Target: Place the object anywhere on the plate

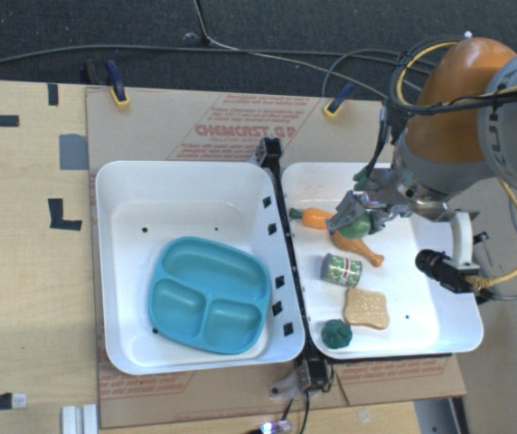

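gripper (353, 217) low in right bin, grip state unclear | carrot (356, 247) just beneath, long axis slanting down-right | blue plate (209, 295) far left, across divider

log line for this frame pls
phase: reaching in right bin | gripper: over carrots | plate: left bin, nothing on it | also right bin: can, toast, green lump
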Robot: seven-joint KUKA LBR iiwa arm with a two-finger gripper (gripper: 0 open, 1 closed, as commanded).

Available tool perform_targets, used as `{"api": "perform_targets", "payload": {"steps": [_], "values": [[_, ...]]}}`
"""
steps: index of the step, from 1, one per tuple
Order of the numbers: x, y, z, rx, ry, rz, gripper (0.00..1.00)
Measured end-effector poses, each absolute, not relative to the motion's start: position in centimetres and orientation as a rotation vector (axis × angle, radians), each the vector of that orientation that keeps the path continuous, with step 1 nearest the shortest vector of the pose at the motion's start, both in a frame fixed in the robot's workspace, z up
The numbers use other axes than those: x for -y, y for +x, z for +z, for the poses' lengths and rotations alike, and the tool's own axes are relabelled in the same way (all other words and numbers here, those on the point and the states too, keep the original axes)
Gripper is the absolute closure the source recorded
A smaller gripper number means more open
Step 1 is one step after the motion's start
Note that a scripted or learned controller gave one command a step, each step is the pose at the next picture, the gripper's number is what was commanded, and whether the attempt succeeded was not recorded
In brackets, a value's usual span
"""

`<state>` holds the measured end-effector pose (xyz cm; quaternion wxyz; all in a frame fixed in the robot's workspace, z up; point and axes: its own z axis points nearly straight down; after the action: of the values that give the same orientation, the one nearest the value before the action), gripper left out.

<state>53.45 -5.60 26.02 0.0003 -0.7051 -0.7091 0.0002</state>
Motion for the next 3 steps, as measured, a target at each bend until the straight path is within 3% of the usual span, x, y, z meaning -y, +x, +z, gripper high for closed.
{"api": "perform_targets", "payload": {"steps": [3], "values": [[-11.4,56.5,23.0,2.228,-2.213,0.003,1.0]]}}
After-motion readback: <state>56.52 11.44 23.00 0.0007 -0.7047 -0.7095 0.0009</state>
